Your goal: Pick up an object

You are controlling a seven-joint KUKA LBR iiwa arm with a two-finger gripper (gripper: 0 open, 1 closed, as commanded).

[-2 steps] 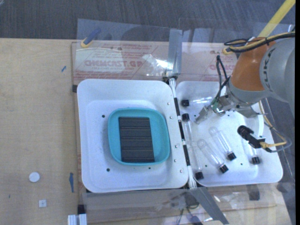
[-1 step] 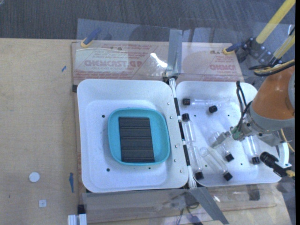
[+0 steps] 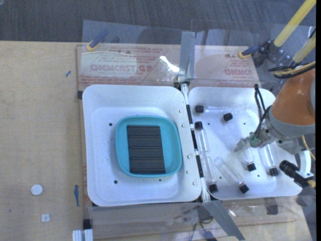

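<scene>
The right white bin (image 3: 235,195) holds several clear plastic tubes with black caps. One tube (image 3: 214,107) lies along the far wall, and another tube (image 3: 202,137) runs down the left wall. A third tube (image 3: 229,172) lies slanted near the front. My gripper (image 3: 244,144) hangs low over the middle right of this bin, below the orange band (image 3: 296,104), just above two short tubes (image 3: 249,159). Nothing shows between its tips. In the left bin (image 3: 100,185), a teal tray (image 3: 123,134) carries a dark grey ridged block (image 3: 145,148).
The arm's grey body and black cables cover the right bin's far right side. Clear plastic sheets and cardboard (image 3: 130,67) stand behind both bins. The tan bench (image 3: 35,124) stretches to the left, with a small white disc (image 3: 36,189) on it.
</scene>
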